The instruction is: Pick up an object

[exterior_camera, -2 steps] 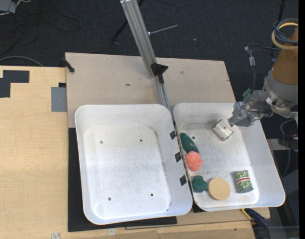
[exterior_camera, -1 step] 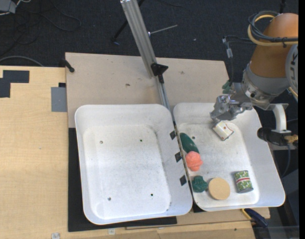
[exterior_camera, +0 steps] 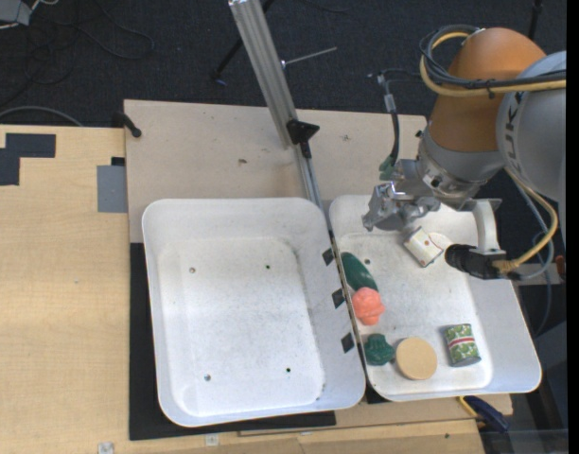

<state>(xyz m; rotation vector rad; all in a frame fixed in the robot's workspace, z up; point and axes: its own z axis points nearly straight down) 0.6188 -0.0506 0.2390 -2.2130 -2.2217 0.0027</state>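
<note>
The end effector (exterior_camera: 392, 208) hangs over the far end of the right bin (exterior_camera: 429, 296), likely lining up a pick; wide or narrow, I cannot tell. Loosely strewn below lie a glossy green piece (exterior_camera: 358, 274), a knobbly orange lump (exterior_camera: 367, 305), a flat tan disc (exterior_camera: 416, 358) and a printed green can (exterior_camera: 462, 344).

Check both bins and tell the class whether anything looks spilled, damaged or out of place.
Nothing stands out. The dark green piece, orange lump, second green piece, tan disc and green patterned item all lie loose inside the right bin, none spilled over its rim or visibly damaged.
</note>
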